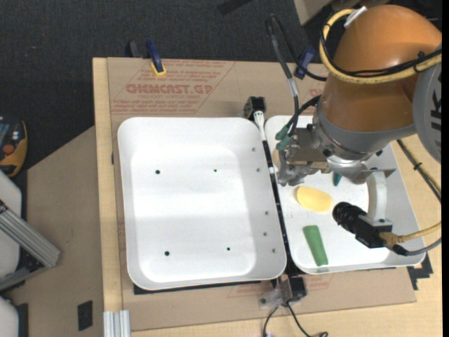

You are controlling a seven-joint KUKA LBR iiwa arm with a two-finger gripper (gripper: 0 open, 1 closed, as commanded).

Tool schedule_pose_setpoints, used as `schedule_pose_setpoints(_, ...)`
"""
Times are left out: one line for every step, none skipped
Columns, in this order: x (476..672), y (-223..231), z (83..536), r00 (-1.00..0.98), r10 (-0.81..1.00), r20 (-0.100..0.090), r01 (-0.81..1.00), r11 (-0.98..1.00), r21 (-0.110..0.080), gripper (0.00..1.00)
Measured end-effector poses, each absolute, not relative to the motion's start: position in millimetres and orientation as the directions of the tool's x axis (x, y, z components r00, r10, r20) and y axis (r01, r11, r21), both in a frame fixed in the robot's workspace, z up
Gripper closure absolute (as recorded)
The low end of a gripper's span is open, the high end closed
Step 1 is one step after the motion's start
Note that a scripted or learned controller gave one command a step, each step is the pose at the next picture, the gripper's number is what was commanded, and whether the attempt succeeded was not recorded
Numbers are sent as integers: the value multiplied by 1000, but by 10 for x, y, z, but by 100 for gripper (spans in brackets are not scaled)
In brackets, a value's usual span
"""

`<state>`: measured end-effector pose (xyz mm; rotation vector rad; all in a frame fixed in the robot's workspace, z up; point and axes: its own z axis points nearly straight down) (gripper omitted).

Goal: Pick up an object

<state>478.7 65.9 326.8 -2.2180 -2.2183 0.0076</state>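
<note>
Since the gripper [293,167] hangs low over the right-hand shallow white bin [347,257], close to that bin's wall on the view's left, what matters to you is where the nearest candidate lies from it. The smooth yellow oval lump [313,199] sits on the bin's floor about midway along its length, just beside the gripper, off toward the bin's near edge and a little toward its middle. Its long axis runs roughly across the bin, dipping slightly toward the near edge at the end farther from that wall. You cannot tell from this angle whether the gripper is released or clenched, because the orange-banded wrist of the grey arm [379,62] covers most of it from above; nothing can be seen held in it. I would judge that the lump is not yet under the gripper, so you would need a short shift toward the bin's near edge before any descent, and closing across the lump's short width looks the safer choice. A second option, the flat green plastic bar [316,245], lies close to the bin's near edge, well apart from the gripper. Its long axis runs along the bin's length, nearly at right angles to the lump's. Being rounded, the lump may slip aside if your approach is off-centre.
</note>
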Motion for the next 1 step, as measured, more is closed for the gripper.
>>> schedule_pose_setpoints(4797,1070,3859,-5,1000,2,1000,5,7,100)
